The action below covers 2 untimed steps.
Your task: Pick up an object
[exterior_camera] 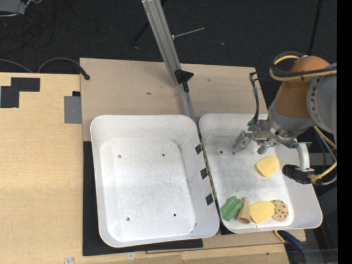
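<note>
The right bin point(234, 169) holds a yellow wedge-shaped piece point(267, 166) near its right side. Along its near edge lie a green ridged piece point(231, 208), a tan cone-like piece point(243, 210), a yellow rounded piece point(261, 212) and a chocolate-chip cookie point(279, 210). My gripper point(246, 142) hangs low over the far part of the right bin, up and left of the yellow wedge. Its fingers point(240, 143) stand spread apart with nothing between them.
The left bin point(110, 147) sits beside the right one, parted by a rim with black clips point(204, 173). A slanted aluminium rail point(165, 43) rises behind the bins. The arm's orange band point(300, 92) and cables hang at the right edge.
</note>
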Motion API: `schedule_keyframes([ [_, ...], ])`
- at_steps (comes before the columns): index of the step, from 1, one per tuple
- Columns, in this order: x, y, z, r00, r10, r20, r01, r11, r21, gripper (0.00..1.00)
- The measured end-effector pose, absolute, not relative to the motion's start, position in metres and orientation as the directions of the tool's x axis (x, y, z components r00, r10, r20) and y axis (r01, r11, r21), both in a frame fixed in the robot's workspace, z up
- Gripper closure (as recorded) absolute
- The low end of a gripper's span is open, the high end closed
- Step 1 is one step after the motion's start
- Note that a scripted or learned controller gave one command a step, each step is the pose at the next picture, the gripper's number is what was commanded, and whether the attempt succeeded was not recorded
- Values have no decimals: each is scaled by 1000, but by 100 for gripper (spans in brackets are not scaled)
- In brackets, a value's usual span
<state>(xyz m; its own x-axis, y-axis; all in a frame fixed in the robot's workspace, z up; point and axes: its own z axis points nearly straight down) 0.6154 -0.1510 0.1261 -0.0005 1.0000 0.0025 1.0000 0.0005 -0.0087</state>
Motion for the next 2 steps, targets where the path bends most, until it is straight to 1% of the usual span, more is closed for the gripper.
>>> schedule_keyframes([
  [1,617,-153,140,6,1000,1,1000,-6,-3,100],
  [2,625,-150,187,-1,1000,0,1000,1,3,100],
])
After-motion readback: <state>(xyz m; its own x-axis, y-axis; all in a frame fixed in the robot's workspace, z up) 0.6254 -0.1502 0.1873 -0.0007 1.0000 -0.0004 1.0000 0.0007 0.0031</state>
